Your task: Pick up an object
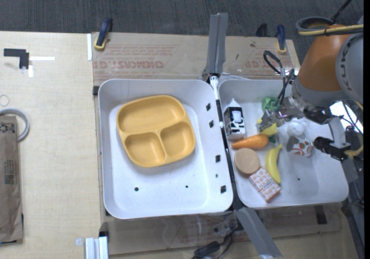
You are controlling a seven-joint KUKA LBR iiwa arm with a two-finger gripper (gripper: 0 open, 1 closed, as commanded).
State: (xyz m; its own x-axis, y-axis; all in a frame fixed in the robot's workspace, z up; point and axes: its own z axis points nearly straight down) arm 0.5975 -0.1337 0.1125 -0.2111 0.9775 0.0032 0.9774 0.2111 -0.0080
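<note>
One fixed camera, mounted above the bench, looks down at a slant on both white bins (110,154); arm (324,67) enters from right.

Two white bins (110,154) — one yellow tray (155,129), one carrot (250,142), one banana (273,163), one cookie (247,161).

A mustard-yellow three-compartment plastic plate (156,130) lies in the left glossy white shallow bin (115,194). In the right white bin (324,191), an orange carrot (250,142) sits at ten o'clock, a yellow banana (273,164) centrally, a tan round cookie (247,161) beside a pink-and-cream chequered wafer (265,184) at seven o'clock.
</note>
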